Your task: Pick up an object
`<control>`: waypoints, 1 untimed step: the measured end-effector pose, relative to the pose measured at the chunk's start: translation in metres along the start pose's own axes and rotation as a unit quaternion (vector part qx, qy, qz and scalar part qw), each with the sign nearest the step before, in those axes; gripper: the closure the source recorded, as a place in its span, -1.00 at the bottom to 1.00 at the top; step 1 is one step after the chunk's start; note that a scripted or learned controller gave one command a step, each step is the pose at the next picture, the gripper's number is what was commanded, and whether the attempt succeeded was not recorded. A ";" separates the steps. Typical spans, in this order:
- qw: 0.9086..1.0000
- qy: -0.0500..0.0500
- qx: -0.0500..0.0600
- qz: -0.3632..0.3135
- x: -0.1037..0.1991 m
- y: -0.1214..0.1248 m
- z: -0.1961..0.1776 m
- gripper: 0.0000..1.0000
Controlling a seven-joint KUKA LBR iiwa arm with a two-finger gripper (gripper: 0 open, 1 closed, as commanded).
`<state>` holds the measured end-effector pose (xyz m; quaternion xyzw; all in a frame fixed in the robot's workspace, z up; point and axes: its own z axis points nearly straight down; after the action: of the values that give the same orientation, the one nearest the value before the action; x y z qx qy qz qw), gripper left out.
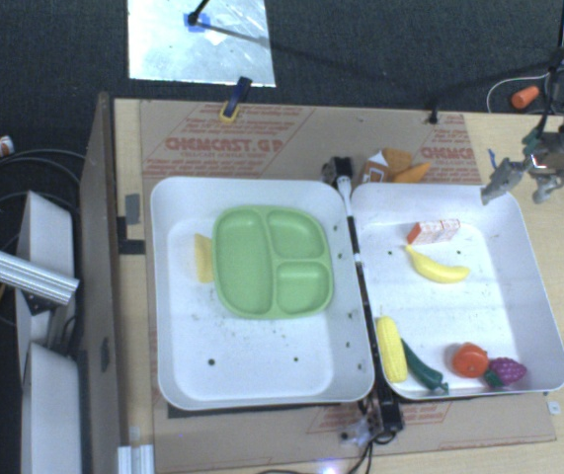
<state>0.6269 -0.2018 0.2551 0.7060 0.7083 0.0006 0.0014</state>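
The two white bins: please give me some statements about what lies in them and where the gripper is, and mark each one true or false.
1. The green divided plate lies in the left bin. True.
2. The banana lies in the left bin. False: it lies in the right bin, just below the small red and white box.
3. The corn cob lies near the front left corner of the right bin. True.
4. The gripper holds the tomato. False: the gripper is by the right bin's far right corner, and the tomato lies at the front beside the purple grapes.
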 end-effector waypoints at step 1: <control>1.000 0.001 0.002 -0.002 0.033 0.019 0.063 -1.00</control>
<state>0.6458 -0.1692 0.1922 0.7044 0.7098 0.0002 -0.0004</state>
